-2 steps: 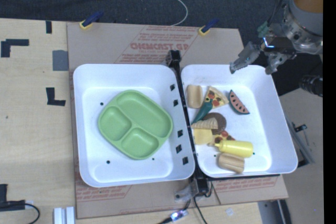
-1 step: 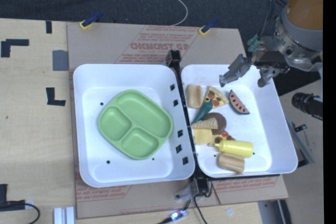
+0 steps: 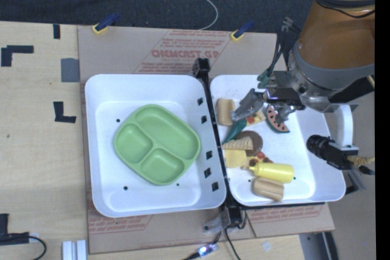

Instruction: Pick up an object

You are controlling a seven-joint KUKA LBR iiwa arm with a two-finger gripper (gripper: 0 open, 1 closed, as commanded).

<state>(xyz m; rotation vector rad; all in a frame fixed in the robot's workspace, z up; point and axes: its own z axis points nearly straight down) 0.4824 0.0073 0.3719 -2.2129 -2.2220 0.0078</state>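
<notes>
Camera view: I note two white bins side by side on a cardboard sheet (image 3: 183,49) that covers the bench. The left bin (image 3: 100,91) carries one green divided plate (image 3: 157,144), lying flat near the bin's centre, turned at a slant to the walls.

The right bin (image 3: 323,192) holds the loose objects. A yellow bottle-shaped toy (image 3: 273,172) lies on its side near the front edge, and just beside it, closer to the front wall, a tan roll-shaped piece (image 3: 268,190). A yellow block (image 3: 234,158) sits against the bin's left wall, touching a brown-and-cream piece (image 3: 247,143) (I cannot identify it further). A tan cylinder (image 3: 225,111) stands by the left wall toward the back. A watermelon slice toy (image 3: 278,118) lies near the bin's middle.

The arm enters from the right; its gripper (image 3: 247,108) hangs over the back-left part of the right bin, between the tan cylinder and the watermelon slice. I cannot tell how its fingers are set, and I see nothing held.
</notes>
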